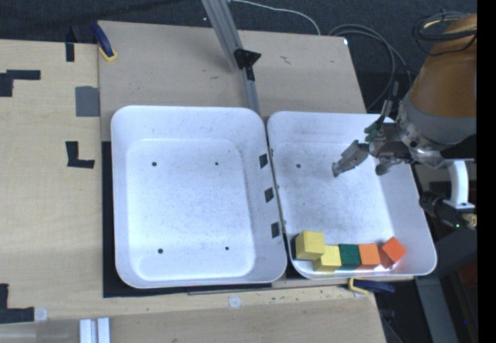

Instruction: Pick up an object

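The claw (363,157) hangs empty over the middle right of the frame, fingers spread apart. The blocks (349,252) lie in a row along the right bin's (310,128) lower edge, below the claw, row running left-right.

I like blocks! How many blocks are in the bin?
5, all along the right bin's near edge: two yellow, green, orange, red-orange.

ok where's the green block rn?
The green block sits in the right bin, in the row along its near edge, between a yellow block and an orange block.
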{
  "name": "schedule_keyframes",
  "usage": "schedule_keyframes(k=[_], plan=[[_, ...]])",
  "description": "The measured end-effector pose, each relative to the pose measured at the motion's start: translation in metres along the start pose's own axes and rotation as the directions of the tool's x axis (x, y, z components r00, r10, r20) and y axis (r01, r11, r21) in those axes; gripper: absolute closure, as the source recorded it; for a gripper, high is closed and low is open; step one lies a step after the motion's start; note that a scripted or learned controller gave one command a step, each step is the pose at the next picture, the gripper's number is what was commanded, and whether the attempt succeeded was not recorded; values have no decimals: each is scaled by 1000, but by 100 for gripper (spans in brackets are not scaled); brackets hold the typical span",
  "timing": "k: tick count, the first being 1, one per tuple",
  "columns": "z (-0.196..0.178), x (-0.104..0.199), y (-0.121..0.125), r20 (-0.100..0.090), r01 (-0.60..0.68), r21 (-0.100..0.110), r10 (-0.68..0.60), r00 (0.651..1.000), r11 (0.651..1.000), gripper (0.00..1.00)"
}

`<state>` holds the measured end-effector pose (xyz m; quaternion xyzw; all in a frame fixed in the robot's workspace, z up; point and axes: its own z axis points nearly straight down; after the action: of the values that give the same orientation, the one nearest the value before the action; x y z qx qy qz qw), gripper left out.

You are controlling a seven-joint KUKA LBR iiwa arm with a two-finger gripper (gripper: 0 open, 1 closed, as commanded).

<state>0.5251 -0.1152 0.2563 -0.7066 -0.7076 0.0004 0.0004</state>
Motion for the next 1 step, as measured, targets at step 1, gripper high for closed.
schedule_keyframes(k=[1], plan=[[139, 18, 13, -1, 0, 8, 0, 1000, 1000, 0]])
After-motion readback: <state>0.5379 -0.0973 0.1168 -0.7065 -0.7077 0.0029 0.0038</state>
